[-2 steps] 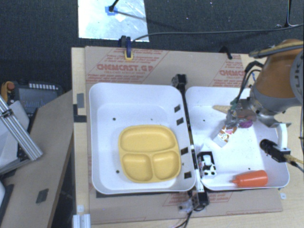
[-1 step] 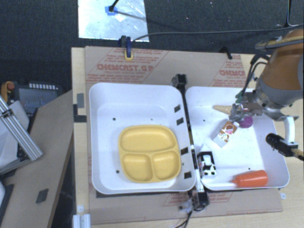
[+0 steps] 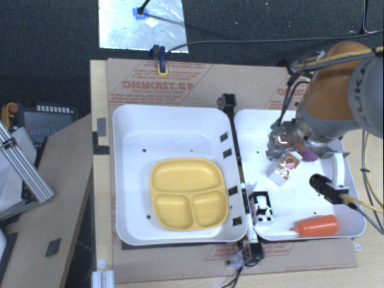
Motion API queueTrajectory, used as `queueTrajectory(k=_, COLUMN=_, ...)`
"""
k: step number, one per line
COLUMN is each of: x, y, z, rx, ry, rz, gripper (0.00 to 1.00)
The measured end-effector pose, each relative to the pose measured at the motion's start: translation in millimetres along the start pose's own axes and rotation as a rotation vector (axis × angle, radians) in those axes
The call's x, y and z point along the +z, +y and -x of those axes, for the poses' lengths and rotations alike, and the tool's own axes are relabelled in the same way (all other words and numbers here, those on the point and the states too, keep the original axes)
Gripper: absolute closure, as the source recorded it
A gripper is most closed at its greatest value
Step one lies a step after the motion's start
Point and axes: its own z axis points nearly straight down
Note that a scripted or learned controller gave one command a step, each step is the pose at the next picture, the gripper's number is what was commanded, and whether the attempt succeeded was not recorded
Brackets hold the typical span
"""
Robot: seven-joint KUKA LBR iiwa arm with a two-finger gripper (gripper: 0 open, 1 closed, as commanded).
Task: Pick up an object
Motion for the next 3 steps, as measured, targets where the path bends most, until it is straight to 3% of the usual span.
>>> queueTrajectory(k=3, x=7.1, y=-17.3, z=-156.4, rx=-0.001, ry=0.001, rz=-0.001, gripper=1.00)
